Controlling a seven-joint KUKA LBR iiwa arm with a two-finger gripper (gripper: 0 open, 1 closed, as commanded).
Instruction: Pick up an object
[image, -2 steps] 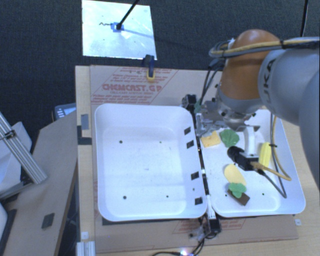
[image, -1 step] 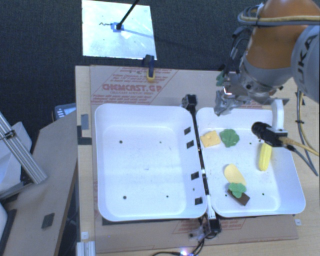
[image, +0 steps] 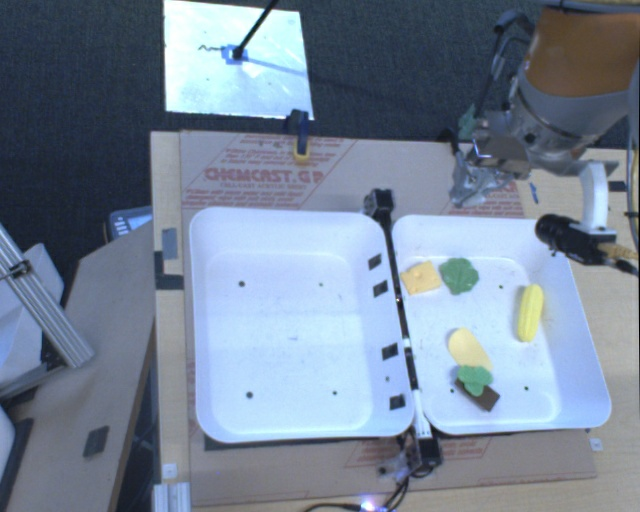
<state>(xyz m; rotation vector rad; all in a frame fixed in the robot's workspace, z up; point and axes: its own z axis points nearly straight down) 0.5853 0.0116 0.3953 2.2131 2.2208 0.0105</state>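
The right bin (image: 575, 395) holds several small toy foods. A yellow cheese wedge (image: 421, 278) lies beside a green leafy piece (image: 459, 274) near the bin's back left. A yellow corn cob (image: 529, 311) rests toward the right wall. Near the front lie a pale yellow oval piece (image: 467, 349) and a green-topped brown piece (image: 477, 387). My gripper (image: 470, 190) hangs above the cardboard just behind the right bin's back rim, apart from every object, with nothing seen between its fingers.
The left bin (image: 215, 400) sits next to the right one, joined by a black clipped divider (image: 392, 300). Behind the bins lie brown cardboard (image: 260, 170) and a shiny metal plate (image: 235, 60). A grey aluminium rail (image: 40, 310) stands at far left.
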